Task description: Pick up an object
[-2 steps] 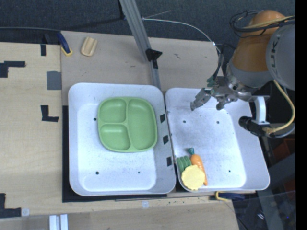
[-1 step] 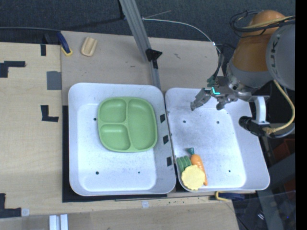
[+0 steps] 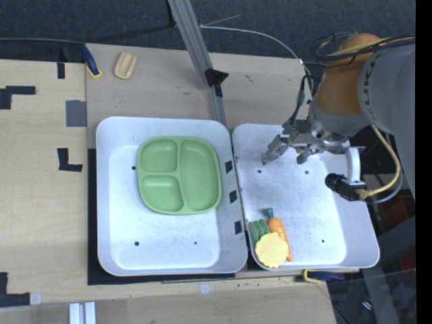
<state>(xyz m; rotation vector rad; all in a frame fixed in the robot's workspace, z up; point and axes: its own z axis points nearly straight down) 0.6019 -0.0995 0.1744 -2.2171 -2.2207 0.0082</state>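
A green divided plate (image 3: 179,175) lies in the left bin (image 3: 115,201). In the right bin (image 3: 337,208), near its front left corner, lie a yellow round toy (image 3: 271,250), an orange carrot-like piece (image 3: 277,228) and a green piece (image 3: 258,229), all touching. My gripper (image 3: 289,149) hangs over the back part of the right bin, well behind those toys. Its two fingers (image 3: 272,150) stand apart with nothing between them.
A grey pole (image 3: 196,42) slants across the bench behind the bins. A small tan object (image 3: 125,65) and a blue-yellow item (image 3: 90,61) lie on the bench at the back left. Cables run beside the arm (image 3: 351,79) on the right.
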